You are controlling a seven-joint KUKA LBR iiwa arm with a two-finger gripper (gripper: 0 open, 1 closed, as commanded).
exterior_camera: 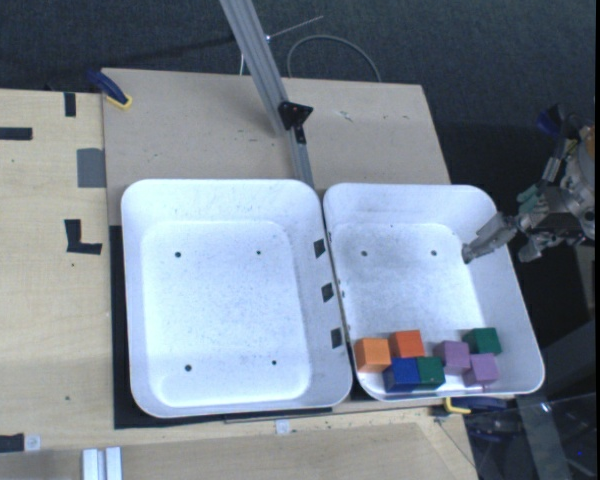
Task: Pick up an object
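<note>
Several small blocks cluster at the near edge of the right bin (410, 193): two orange ones (373, 352) (408, 344), a blue one (404, 372), a dark green one (430, 371), two purple ones (452, 354) (483, 368) and another green one (483, 341). My gripper (490, 240) hangs over the bin's right rim, well above and behind the blocks, and nothing is in it. The arm behind it runs off the view's right side.
The left bin (220, 188) stands beside the right one. A slanted metal pole (260, 58) with a black clamp (295, 116) ends at the bins' far junction. A cable loop (330, 53) lies behind it. A blue and yellow clip (110, 88) sits far left.
</note>
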